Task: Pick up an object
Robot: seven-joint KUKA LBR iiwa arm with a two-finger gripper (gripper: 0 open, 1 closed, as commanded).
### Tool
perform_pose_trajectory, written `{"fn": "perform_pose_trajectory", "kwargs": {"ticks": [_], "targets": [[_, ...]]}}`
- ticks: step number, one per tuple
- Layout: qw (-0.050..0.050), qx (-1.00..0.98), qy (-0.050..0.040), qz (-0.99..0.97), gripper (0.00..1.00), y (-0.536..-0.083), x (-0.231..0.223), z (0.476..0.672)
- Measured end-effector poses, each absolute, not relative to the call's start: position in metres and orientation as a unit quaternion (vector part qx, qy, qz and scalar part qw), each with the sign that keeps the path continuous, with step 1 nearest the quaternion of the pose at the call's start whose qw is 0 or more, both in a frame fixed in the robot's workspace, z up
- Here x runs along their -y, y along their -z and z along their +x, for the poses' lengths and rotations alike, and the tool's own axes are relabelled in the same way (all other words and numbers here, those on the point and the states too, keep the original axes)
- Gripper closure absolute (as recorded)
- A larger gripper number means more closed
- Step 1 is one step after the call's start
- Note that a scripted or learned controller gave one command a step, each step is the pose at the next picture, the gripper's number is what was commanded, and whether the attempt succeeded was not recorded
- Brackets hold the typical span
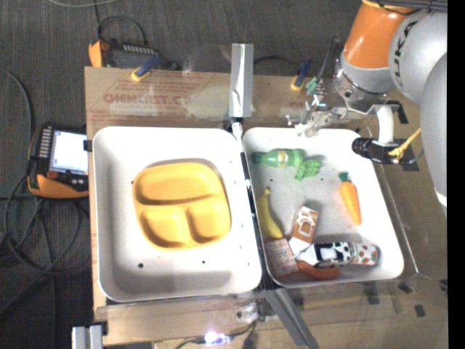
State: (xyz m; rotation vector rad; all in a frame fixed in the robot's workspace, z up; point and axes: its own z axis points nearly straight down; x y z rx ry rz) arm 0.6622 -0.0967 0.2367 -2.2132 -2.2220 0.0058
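My gripper (pixel 314 119) hangs over far edge of right bin (pixel 389 227), near bin's top corner. Can't tell if it is open or shut; I see nothing held in it.

Closest thing to grab: green bottle (pixel 280 158). Sits just below gripper and bit to left, inside bin. Lies flat, long side running left-right, cap end toward green toy (pixel 309 169) touching it.

Carrot (pixel 350 198) further down, to right of gripper. Banana (pixel 269 217) well below, long side pointing up-down.

I think move is short: come toward me, drop down onto bottle.
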Motion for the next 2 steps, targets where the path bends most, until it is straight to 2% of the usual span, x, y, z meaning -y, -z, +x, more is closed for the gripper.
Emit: {"fn": "perform_pose_trajectory", "kwargs": {"ticks": [1,2], "targets": [[0.004,0.767,-0.0043,-0.642,0.00,-0.092,0.103,0.650],[0.001,0.750,-0.0020,-0.662,0.00,-0.192,0.171,0.623]]}}
